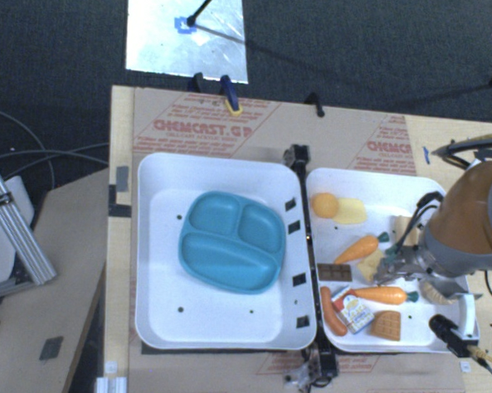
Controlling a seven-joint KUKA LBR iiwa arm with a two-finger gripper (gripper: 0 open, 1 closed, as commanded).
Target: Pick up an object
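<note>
The right bin [371, 187] holds several toy foods: an orange ball [324, 205] beside a yellow piece [352, 211], one carrot [357, 249] at the middle, a second carrot [389, 295] lower down, a brown bar [334, 272], a red sausage [332, 311], a small printed packet [356, 314] and a brown waffle piece [386, 325]. My gripper [389, 270] hangs low over this bin, between the two carrots, and a pale yellowish item sits right by its tip. The arm's wrist covers the bin's right part.
The left bin [152, 310] carries a blue divided plate [232, 240]. A black divider with clips [302, 253] runs between the bins. Cables loop off the arm near the right bin's right wall [471, 317].
</note>
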